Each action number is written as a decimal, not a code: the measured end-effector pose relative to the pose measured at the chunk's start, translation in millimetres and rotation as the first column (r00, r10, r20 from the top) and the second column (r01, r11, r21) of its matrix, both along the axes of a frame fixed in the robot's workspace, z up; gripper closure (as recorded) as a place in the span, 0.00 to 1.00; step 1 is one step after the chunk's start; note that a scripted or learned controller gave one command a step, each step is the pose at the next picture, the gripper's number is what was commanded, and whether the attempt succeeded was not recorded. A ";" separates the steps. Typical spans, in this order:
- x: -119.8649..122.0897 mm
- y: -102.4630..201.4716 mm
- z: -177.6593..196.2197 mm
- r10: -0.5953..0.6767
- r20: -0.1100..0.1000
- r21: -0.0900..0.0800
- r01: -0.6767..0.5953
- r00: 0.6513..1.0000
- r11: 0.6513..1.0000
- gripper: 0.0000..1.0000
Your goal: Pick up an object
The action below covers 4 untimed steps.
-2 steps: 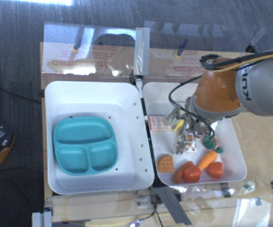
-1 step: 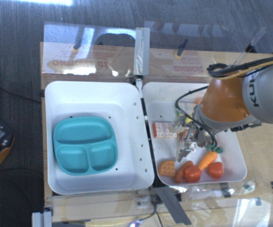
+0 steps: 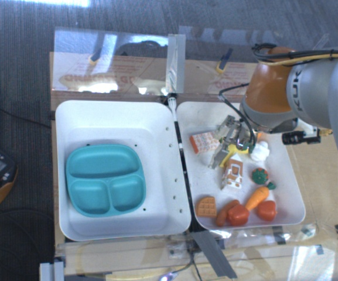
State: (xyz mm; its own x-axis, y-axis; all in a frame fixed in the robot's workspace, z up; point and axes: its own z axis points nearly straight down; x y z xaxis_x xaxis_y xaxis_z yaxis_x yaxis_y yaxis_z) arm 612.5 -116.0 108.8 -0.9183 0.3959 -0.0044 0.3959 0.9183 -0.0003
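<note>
My gripper (image 3: pixel 224 143) hangs over the upper middle of the right bin (image 3: pixel 292 174), below the arm's orange band. Its fingers stand open with nothing between them. Just left of it lies a small orange and white carton (image 3: pixel 202 141). A yellow piece (image 3: pixel 239 152) and a white piece (image 3: pixel 261 152) sit right beside it on the right, partly hidden by the wrist. Below it lies a white carton with orange print (image 3: pixel 233 174).
The right bin's front holds a waffle (image 3: pixel 206 206), a red pepper (image 3: pixel 238 215), a carrot (image 3: pixel 256 198), a red tomato (image 3: pixel 266 211) and a strawberry-like fruit (image 3: pixel 260 175). A teal divided tray (image 3: pixel 105 178) lies in the left bin (image 3: pixel 75 116). A ridge (image 3: pixel 180 151) separates the bins.
</note>
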 end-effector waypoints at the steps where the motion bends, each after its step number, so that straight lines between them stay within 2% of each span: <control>1: -49.9 16.6 -11.9 -0.238 0.032 0.004 0.238 0.971 0.971 0.00; 2: -103.5 -4.1 -13.5 -0.275 0.029 0.003 0.275 0.961 0.961 0.00; 3: -48.9 4.2 7.1 -0.395 -0.003 0.000 0.395 0.919 0.919 0.00; 4: -121.9 -34.1 -18.4 -0.418 0.012 0.002 0.418 0.908 0.908 0.00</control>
State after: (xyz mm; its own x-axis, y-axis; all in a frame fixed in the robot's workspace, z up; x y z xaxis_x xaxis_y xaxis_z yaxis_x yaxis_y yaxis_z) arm 490.5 -150.1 90.3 -0.6683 0.7437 -0.0148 0.7437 0.6684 0.0070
